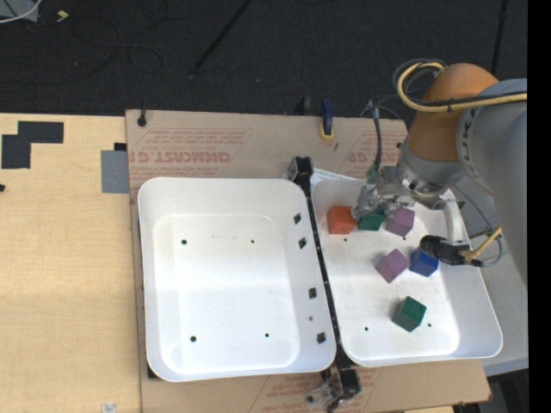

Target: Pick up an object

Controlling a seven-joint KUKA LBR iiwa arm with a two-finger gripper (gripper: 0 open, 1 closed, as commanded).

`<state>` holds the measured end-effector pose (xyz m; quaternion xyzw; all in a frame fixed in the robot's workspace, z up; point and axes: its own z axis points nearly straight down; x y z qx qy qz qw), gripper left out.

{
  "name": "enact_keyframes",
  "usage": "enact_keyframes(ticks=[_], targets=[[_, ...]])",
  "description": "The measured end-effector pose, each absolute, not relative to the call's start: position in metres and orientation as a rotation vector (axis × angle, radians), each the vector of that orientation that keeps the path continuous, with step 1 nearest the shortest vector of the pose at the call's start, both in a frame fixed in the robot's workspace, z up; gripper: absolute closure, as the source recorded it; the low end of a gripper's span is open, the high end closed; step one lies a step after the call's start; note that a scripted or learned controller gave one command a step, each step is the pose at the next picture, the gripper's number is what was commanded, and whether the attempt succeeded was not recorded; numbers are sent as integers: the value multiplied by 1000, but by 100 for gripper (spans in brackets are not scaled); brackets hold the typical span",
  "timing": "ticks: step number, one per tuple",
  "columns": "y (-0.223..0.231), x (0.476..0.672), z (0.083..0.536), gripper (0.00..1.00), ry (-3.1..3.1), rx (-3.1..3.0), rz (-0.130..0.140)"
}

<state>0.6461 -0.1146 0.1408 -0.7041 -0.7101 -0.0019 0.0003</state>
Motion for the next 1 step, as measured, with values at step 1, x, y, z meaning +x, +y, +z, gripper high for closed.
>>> enact_keyframes(ticks=[1], targets=[[9,612,190,100,-2231,-2207,-4]])
